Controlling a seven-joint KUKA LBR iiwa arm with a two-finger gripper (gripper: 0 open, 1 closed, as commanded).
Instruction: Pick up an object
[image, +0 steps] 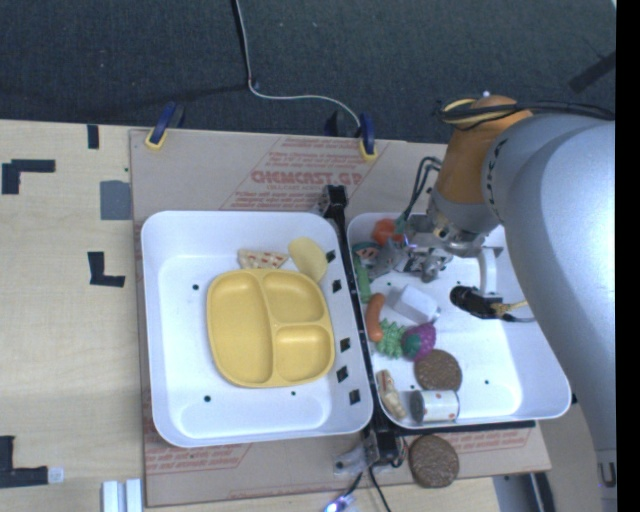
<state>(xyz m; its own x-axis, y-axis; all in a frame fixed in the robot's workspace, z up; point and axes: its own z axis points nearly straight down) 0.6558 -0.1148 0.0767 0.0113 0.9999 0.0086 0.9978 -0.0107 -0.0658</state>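
A cardboard sheet covers the bench (60, 330) under two white bins. My claw (420, 255) hangs low over the right bin (530, 385), near a small clear plastic cup (412, 300) lying on its side. It looks light, thin and slippery, so I'd pinch across its rim. I cannot tell how my claw stands; the view is too cluttered.

Beneath my two bins lies a cardboard sheet (290, 175) printed in red. One slanted line above the left bin looks like "CHEMCAST GP", though the letters are faint and I cannot be sure of them. More red print runs along the sheet's edges, too small and blurred for me to read.
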